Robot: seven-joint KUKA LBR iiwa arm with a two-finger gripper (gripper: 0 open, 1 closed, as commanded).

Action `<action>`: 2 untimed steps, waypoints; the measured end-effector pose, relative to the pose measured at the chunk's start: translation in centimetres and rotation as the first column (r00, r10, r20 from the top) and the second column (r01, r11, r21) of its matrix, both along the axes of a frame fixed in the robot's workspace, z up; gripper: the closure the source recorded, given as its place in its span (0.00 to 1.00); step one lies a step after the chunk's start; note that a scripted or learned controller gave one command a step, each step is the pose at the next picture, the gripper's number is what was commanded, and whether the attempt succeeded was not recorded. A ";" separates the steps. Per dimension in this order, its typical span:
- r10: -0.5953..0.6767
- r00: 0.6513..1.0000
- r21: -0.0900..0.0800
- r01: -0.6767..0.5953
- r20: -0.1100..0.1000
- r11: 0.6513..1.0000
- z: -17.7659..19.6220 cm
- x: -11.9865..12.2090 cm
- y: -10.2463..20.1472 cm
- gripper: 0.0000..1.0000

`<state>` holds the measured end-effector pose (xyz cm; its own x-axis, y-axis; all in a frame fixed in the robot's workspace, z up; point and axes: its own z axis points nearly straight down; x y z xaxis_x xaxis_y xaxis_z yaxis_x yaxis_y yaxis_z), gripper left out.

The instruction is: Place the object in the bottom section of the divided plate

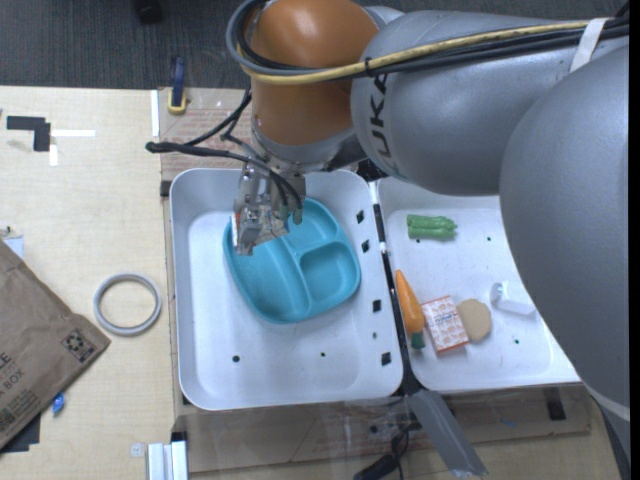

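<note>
Pale wooden counter [80, 218] carrying two white bins. Left bin [200, 368]: blue divided plate [300, 278], set central for access. Pincer [262, 223] poised over the plate's upper-left section; grip state cannot be told, nor can the object. Right bin [520, 358]: carrot [408, 303], green item [431, 228].

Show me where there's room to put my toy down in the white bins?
The left bin has bare floor in front of the blue divided plate, along its near wall. The right bin is crowded near the divider: carrot, red packet, tan round piece. Bare patch between them and the green vegetable.
</note>
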<state>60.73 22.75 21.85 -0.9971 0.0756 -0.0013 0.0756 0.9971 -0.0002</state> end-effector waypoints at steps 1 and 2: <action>0.255 0.967 0.001 -0.255 0.001 0.967 2.0 1.8 0.0 1.00; 0.163 0.987 0.001 -0.163 -0.001 0.987 -2.8 3.2 -0.3 1.00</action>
